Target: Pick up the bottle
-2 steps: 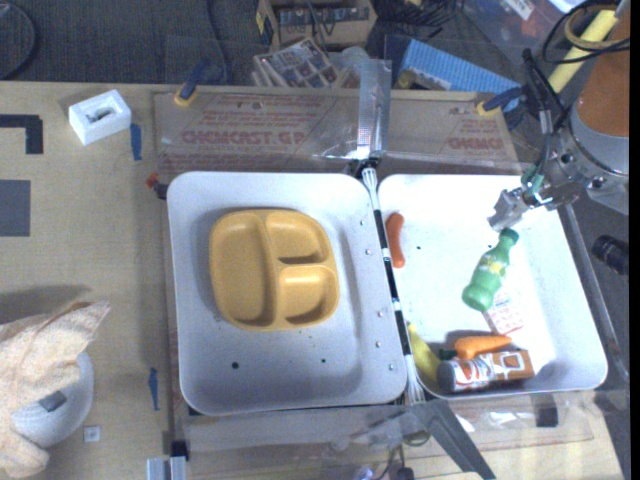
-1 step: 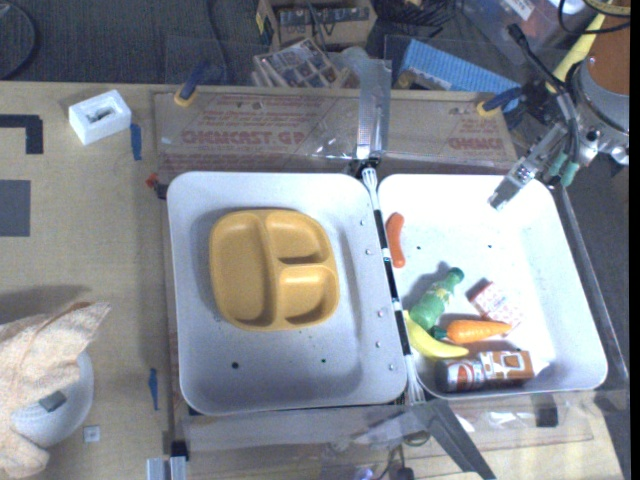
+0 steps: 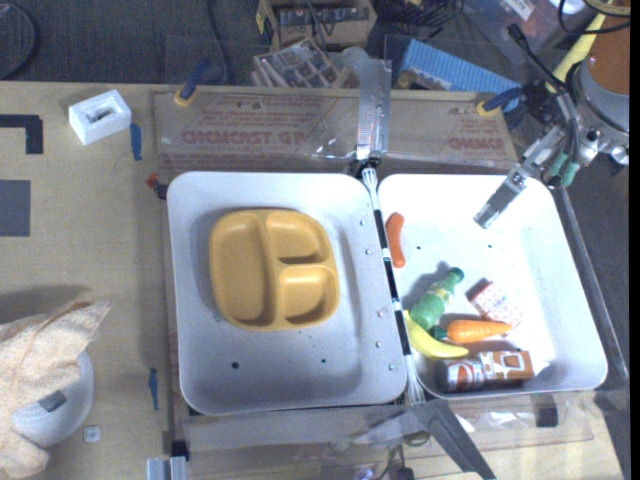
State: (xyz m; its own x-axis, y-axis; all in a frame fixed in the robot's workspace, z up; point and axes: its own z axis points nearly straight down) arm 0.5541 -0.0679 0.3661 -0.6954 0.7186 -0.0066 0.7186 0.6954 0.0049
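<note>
Hand [image 3: 497, 208] high, green bottle [image 3: 436, 299] well below-left.

Two white bins [image 3: 200, 368]; one yellow tray [image 3: 272, 268], bottle [image 3: 436, 300], banana [image 3: 432, 341], carrot [image 3: 478, 329], sausage [image 3: 396, 239], can [image 3: 489, 370].

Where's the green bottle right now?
The green bottle lies tilted in the right bin, toward its lower left, touching the banana and just left of the carrot.
</note>
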